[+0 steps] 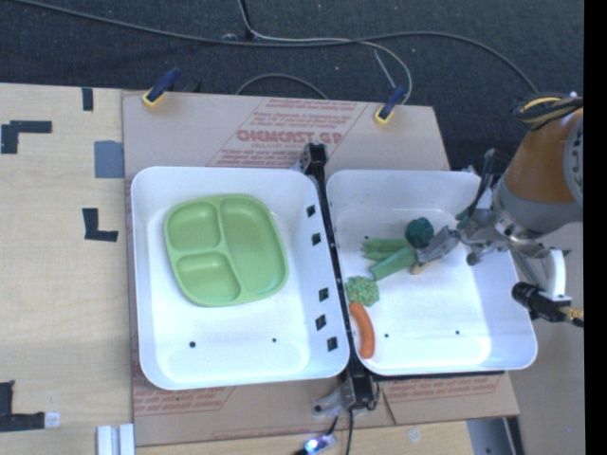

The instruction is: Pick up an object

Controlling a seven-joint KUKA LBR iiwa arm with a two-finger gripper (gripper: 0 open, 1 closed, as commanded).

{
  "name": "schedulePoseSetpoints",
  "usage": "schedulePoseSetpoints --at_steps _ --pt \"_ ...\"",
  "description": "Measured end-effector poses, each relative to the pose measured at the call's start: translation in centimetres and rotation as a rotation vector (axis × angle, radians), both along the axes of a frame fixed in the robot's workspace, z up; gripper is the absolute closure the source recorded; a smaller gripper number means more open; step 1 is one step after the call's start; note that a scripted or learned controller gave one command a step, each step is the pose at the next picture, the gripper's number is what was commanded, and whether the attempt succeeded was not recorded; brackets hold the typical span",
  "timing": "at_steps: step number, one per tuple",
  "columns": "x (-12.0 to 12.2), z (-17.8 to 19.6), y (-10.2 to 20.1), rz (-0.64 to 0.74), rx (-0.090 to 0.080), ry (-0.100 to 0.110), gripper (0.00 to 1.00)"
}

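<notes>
Grey two-finger gripper (429, 251) hangs in the right white bin (493, 354), touching the green plastic pieces (391, 257); its grip is unclear.

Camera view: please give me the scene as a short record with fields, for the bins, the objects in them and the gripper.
left bin: holds a green divided plate
right bin: holds four objects
dark green round object: upper middle of the right bin
green long object: below and left of the dark green round object
broccoli piece: near the right bin's left wall
orange carrot: just below the broccoli piece
gripper: low in the right bin, at the green long object; grasp cannot be told
</notes>
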State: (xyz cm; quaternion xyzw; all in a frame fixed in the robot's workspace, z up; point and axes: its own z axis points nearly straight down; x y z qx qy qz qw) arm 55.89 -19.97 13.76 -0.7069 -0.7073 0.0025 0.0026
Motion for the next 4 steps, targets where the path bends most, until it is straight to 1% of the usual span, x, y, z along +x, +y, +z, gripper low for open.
schedulePoseSetpoints --at_steps 1,2,3,4 --pt "0.2 1.3 0.1 0.002 0.000 -0.005 1.00" --pt "0.3 7.6 0.4 0.002 -0.001 -0.012 1.00" --pt "0.3 7.5 0.5 0.001 0.001 -0.007 1.00" --pt "1.4 6.6 5.7 0.005 0.001 -0.006 1.00"
